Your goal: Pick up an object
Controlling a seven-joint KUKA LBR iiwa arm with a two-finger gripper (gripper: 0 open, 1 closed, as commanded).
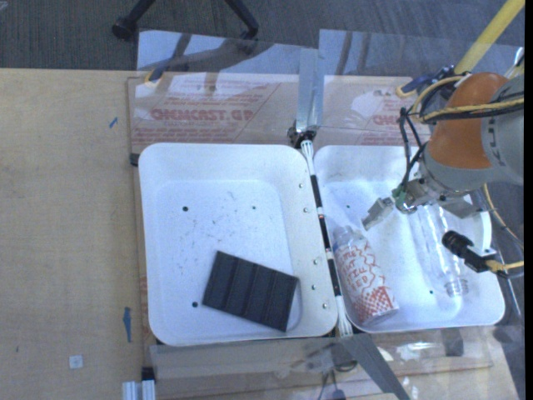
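Observation:
In the right bin [491,311] a bottle with a red and white patterned label [364,273] lies near the left wall, its cap end pointing up the view. A clear plastic bottle [437,248] lies to its right, running top to bottom. My gripper [383,210] hangs low over the bin's middle, above and between the two bottles, just beyond the labelled bottle's cap end. I see nothing held in it. In the left bin [166,173] a black ribbed slab [251,290] lies flat near the front edge.
A metal divider [319,215] runs between the two bins. Clear plastic sheets with red lettering [208,111] lie behind the bins. The arm's orange band [465,132] sits over the right bin's back right corner.

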